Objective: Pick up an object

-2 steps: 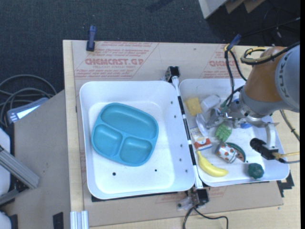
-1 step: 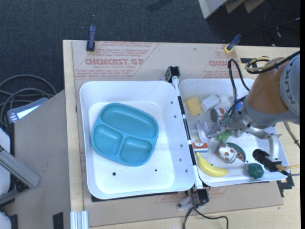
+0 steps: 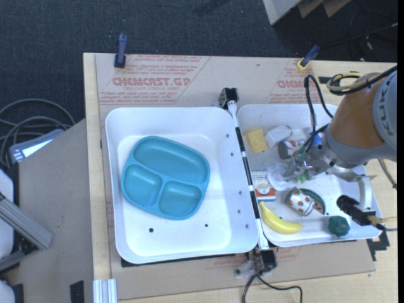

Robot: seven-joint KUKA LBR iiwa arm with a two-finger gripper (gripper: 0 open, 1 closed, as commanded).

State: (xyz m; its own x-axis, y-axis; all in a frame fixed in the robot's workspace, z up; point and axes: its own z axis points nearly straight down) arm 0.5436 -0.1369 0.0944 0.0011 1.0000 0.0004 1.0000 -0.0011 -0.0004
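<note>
Seen from above: pincer (image 3: 295,168) low in right bin (image 3: 353,232), amid clutter; grip state impossible to tell. Around it, yellow block (image 3: 255,140), banana (image 3: 279,221), green ball (image 3: 338,225), spotted cup (image 3: 300,202). Blue divided plate (image 3: 165,177) alone in left bin (image 3: 126,232) on worktop (image 3: 158,81).

Blue divided plate (image 3: 165,177) alone in left white bin (image 3: 120,125)

A robotics lab is showing here: a grey and orange robot arm (image 3: 360,122) is reaching over two white bins (image 3: 183,245) sitting on a clamped board (image 3: 164,81), with loose cables (image 3: 31,115) lying on dark carpet.
</note>
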